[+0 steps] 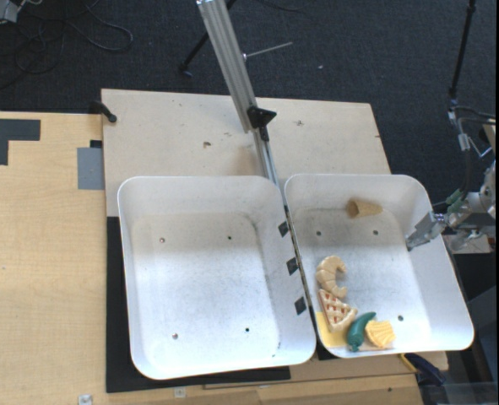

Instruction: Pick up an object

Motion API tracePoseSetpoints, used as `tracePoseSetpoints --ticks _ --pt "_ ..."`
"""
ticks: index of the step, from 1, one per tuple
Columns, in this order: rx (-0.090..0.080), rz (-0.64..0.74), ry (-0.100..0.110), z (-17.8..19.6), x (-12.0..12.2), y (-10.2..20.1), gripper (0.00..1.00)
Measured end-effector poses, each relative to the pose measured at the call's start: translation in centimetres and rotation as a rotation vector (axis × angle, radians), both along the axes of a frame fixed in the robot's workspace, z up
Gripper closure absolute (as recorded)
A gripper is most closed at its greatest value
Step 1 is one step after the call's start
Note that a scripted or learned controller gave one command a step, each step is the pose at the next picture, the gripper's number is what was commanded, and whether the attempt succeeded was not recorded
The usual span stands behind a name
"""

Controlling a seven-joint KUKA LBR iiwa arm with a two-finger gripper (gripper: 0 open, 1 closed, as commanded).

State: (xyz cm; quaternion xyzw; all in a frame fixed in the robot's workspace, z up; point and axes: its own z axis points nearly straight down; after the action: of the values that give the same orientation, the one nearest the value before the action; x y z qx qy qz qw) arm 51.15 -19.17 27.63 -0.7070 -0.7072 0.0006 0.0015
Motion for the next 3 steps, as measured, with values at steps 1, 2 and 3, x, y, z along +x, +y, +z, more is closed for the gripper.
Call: tracePoseSetpoints --ticks 1,2,3 --pt "0.000 -0.002 -0.001 0.0 0.0 0.0 0.00" --pt "0.001 -0.001 0.004 -4.7 -0.2 0.8 0.00" --pt "0.002 -0.002 0.005 -9.2 -0.5 1.4 0.00"
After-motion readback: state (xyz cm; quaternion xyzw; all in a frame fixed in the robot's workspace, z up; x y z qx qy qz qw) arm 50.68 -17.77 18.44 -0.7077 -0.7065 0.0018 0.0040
